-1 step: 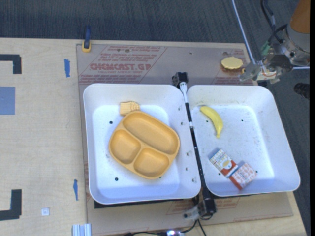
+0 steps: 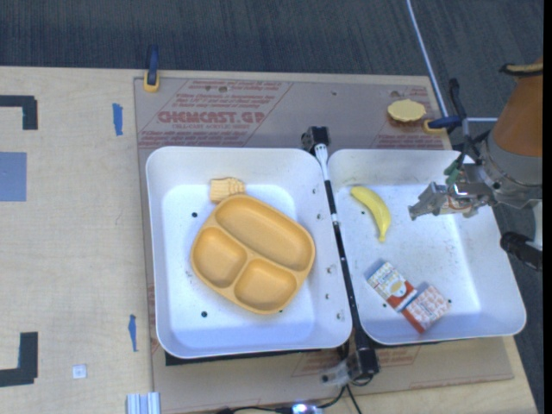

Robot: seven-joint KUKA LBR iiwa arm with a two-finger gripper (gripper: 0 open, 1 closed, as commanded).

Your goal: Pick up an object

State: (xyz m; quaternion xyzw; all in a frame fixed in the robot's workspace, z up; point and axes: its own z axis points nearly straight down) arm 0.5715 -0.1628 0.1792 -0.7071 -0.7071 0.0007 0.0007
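Landmark: the divider (image 2: 336, 231) between the two bins.

Left of the divider, the left bin (image 2: 164, 257) holds a yellow three-part tray (image 2: 252, 254), lying flat, tilted diagonally, near the bin's middle. A small tan block (image 2: 227, 188) touches the tray's upper left edge. All tray compartments look bare.

Right of the divider, the right bin (image 2: 500, 317) holds a banana (image 2: 373, 209), just beside the divider, toward the bin's far end. A small carton (image 2: 387, 282) and a red packet (image 2: 425, 305) lie near the front, touching or nearly so, right of the divider.

Further right, the gripper (image 2: 429, 203) hangs over the right bin's far end, right of the banana and apart from it. Nothing sits between its fingers; whether they are apart or together, cannot tell.

Likely target: the banana, being nearest. Judgement: light, toy-like, probably stiff plastic, smooth and curved, so it may slip or roll. Best hold is across the thick middle, fingers square to the curve. Carton and packet look light too, but lie flat and low, harder to pinch.

Beyond the right bin, a round yellow thing (image 2: 405, 110) lies on the board.
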